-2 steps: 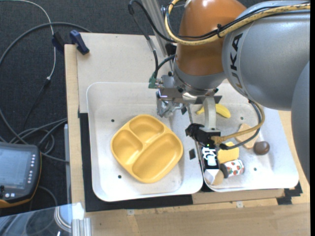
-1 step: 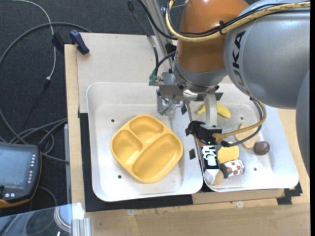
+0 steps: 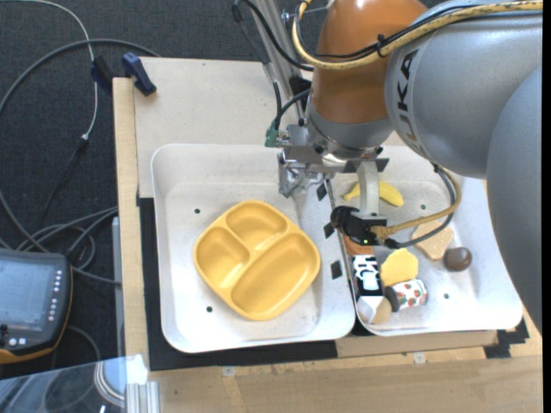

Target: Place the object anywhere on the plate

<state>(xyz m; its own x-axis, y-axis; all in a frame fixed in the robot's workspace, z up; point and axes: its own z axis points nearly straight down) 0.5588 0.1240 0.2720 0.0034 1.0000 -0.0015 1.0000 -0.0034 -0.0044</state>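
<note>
1. i see the jaws (image 3: 301, 181) above the divide between the bins; i cannot tell their state.
2. the plate (image 3: 256, 259) sits in the left bin (image 3: 176, 317).
3. the banana (image 3: 389, 194) lies in the right bin (image 3: 482, 317).

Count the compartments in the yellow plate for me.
3. The yellow plate in the left bin has two small compartments along its upper-left side, one nearer the gripper, one farther left, and one large compartment at lower right.
</note>
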